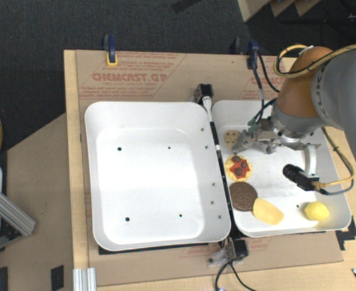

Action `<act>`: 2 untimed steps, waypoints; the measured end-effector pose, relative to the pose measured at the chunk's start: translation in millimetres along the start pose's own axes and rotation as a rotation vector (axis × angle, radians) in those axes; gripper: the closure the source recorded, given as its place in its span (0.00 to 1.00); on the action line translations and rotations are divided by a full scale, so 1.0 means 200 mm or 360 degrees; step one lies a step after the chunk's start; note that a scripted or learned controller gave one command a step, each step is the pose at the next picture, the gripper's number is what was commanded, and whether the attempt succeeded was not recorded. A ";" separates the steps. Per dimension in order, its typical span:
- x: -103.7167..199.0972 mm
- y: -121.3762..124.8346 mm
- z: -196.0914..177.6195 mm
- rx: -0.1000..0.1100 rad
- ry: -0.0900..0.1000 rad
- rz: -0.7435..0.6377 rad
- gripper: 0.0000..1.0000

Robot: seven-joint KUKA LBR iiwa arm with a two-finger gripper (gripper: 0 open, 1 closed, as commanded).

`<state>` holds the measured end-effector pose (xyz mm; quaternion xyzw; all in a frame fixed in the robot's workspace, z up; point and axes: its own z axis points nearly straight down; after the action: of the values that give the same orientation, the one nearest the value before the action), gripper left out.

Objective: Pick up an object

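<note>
Looking down on the bench (165, 71) from above: two white bins sit side by side, the left bin (147, 180) taking the middle of the frame and the right bin (273, 183) at centre right. The grey arm (338, 83) comes in from the upper right edge, its orange band (299, 83) bright above the wrist, and the tool (259, 139) hangs low over the upper part of the right bin. Whether the tool is open or closed, I cannot tell from this angle, and nothing can be seen gripped in it. The things to pick are all in the right bin. A pale speckled cookie (230, 138) lies just left of the tool, near the bin's upper left corner. Below it, along the left wall, sits a small round pizza piece (239, 168) in red and yellow, and below that a dark brown cookie (243, 196). A yellow potato-shaped piece (267, 211) touches the brown cookie's lower right side. Apart from these, near the bin's lower right corner, lies a yellow lemon (316, 211). A blue and yellow clamp (110, 49) grips the bench's top edge at upper left.
</note>
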<state>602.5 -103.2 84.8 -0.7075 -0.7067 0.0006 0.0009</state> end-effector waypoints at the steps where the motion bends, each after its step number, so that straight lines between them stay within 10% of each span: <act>1: 0.05 -0.08 0.00 0.0002 0.0001 0.0000 0.00; 2: 0.16 -0.05 -0.62 -0.0023 -0.0002 -0.0007 0.00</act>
<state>592.2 -70.3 209.0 -0.7058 -0.7084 -0.0041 -0.0048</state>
